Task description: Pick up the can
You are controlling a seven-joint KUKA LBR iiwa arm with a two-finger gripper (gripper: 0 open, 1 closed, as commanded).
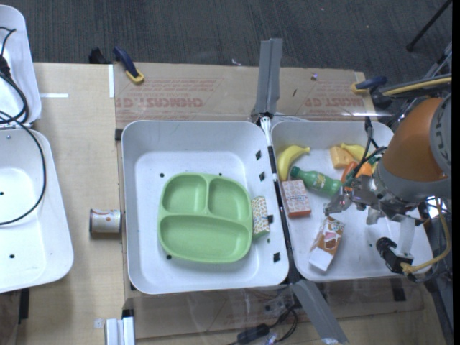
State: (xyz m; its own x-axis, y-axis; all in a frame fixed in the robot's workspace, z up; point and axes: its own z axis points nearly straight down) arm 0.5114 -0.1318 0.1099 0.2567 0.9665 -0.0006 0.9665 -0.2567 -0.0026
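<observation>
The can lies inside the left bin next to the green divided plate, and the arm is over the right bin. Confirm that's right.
Not quite: the camera view shows the can on its side on the bench, outside the left bin beyond its left wall. The green divided plate sits in that bin, and the arm is over the right bin.
</observation>
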